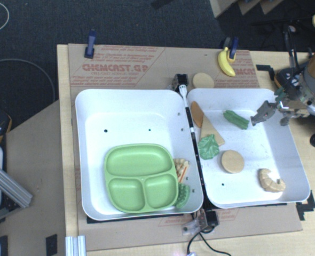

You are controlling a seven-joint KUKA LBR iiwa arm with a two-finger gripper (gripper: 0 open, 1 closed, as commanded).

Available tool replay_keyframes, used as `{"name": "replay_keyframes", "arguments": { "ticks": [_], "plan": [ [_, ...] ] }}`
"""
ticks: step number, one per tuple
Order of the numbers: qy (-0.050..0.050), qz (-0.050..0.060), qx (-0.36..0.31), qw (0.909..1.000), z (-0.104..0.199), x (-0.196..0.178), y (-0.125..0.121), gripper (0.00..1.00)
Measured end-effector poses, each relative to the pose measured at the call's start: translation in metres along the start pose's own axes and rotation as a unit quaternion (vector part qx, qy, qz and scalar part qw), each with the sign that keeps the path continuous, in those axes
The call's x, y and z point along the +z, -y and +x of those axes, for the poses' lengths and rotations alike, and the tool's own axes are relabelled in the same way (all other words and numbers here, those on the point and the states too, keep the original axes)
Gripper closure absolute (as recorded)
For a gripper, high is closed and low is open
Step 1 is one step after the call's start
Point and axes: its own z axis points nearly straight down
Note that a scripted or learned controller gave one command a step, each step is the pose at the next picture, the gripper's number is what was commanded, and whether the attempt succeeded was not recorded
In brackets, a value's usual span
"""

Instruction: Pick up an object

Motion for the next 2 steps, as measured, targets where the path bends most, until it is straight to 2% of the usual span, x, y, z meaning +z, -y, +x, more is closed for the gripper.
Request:
{"name": "replay_keyframes", "arguments": {
  "ticks": [1,2],
  "plan": [
    [-0.003,0.008,-0.001,1.0000,0.052,0.114,0.049,0.00],
    [0.000,-0.001,0.000,1.0000,0.048,0.097,0.044,1.00]
  ]
}}
